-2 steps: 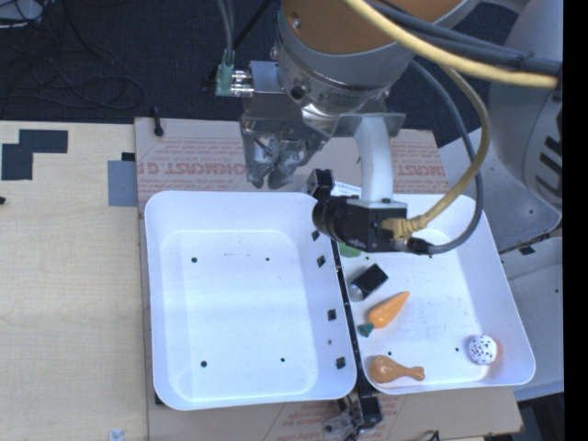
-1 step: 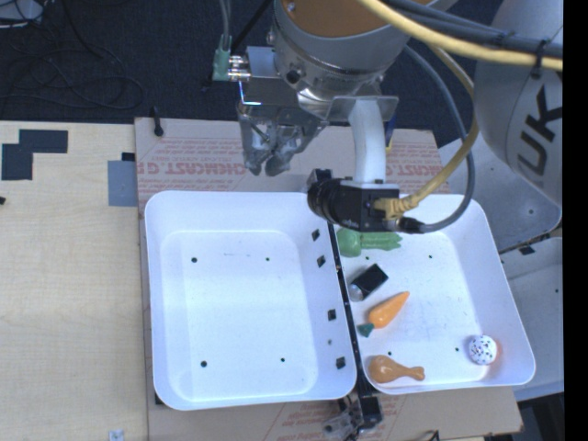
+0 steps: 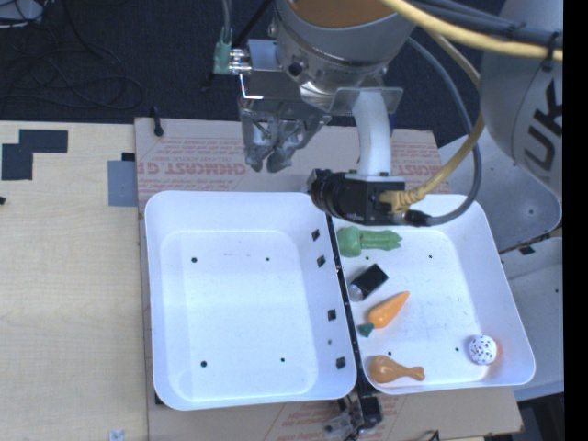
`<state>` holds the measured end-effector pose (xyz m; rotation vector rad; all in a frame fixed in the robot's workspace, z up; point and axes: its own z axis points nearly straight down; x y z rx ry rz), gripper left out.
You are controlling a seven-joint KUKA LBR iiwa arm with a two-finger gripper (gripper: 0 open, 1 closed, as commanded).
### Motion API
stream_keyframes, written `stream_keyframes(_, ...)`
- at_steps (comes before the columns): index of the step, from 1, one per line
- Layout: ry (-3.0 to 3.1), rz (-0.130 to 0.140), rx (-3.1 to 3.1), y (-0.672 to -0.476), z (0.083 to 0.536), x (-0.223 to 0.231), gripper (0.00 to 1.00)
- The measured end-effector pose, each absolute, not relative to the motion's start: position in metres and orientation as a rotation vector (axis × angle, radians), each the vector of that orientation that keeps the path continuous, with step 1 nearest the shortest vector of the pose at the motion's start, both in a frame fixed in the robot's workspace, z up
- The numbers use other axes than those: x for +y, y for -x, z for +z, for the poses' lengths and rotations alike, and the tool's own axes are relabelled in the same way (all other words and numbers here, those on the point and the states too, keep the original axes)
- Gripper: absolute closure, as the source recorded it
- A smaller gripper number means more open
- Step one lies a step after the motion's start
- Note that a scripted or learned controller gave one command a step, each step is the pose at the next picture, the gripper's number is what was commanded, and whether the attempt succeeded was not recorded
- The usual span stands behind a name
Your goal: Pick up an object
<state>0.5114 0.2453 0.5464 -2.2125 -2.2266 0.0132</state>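
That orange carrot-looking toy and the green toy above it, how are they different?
The carrot toy is orange with a small green tip and tapers to a point; the green toy is green all over and knobbly. The carrot toy lies slanted, mid-bin; the green toy lies level, near the far rim. Both rest in the right bin.

I see green toy (image 3: 368, 241) lying flat in right bin (image 3: 478, 246), near its far left corner. Toward bin's near edge from it: black block (image 3: 370, 278), orange carrot (image 3: 389, 310), tan gourd (image 3: 395, 369). Speckled white ball (image 3: 481, 348) near bin's near right corner.
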Motion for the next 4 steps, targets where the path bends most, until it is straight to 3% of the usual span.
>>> stream_keyframes(1,2.207,0.021,-2.23,-0.511,0.556,0.246,1.0)
stream_keyframes(2,2.216,0.011,-2.222,-0.503,0.536,0.243,1.0)
stream_keyframes(3,2.223,0.008,-2.219,-0.564,0.532,0.243,1.0)
stream_keyframes(4,2.213,0.009,-2.225,-0.472,0.538,0.244,1.0)
